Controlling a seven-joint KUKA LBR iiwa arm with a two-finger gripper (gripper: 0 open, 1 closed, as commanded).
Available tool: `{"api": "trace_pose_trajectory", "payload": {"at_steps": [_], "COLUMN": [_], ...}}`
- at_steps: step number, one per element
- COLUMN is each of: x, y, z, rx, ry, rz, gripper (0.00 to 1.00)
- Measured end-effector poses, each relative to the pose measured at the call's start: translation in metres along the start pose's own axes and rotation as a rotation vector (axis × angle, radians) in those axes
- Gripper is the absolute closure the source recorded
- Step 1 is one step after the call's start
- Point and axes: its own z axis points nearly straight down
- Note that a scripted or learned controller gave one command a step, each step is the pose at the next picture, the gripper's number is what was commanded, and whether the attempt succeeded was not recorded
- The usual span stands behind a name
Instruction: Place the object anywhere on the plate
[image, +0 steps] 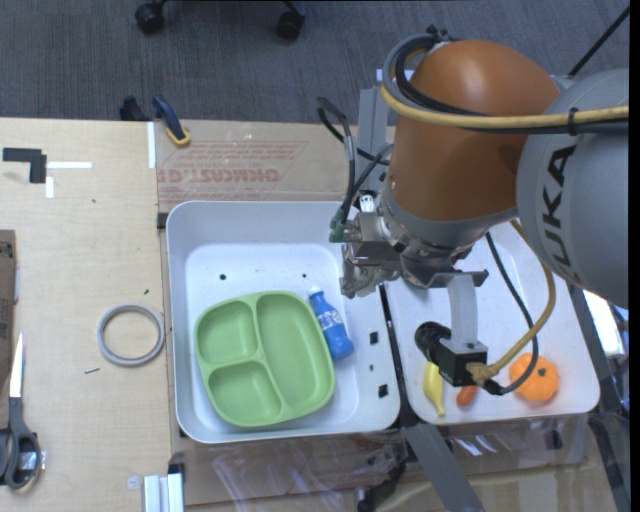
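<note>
1. Plate (265, 355): we count one, green, with three compartments, lying flat in the left bin (182, 300) towards its near left corner.
2. We count one blue bottle (330, 322) with a white cap. It lies on the bin floor along the plate's right edge, touching or nearly touching the rim, and it is not on the plate.
3. We count two white bins. The right bin (520, 300) holds one banana (434, 388), one orange (535, 382) and one small red-orange piece (467, 396) between them, all near its front wall.
4. The gripper (358, 272) hangs under the arm's big orange and grey wrist, over the divide between the bins and above the left bin's far right corner. We cannot tell whether it is open or closed, and we see nothing held in it.
5. On the bench left of the bins we count one tape ring (130, 333) and one pair of scissors (15, 440) at the left edge, both well apart from the plate.
6. Edges and room: the plate sits close to the bin's left and front walls. Bare floor lies behind it, up to the far wall, and a narrow strip lies right of the bottle.
</note>
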Motion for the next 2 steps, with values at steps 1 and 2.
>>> {"api": "trace_pose_trajectory", "payload": {"at_steps": [1, 2], "x": [0.021, 0.087], "y": [0.000, 0.010], "z": [-0.035, 0.057], "rx": [-0.002, 0.000], "ry": [0.000, 0.000], "rz": [-0.003, 0.000], "gripper": [1.00, 1.00]}}
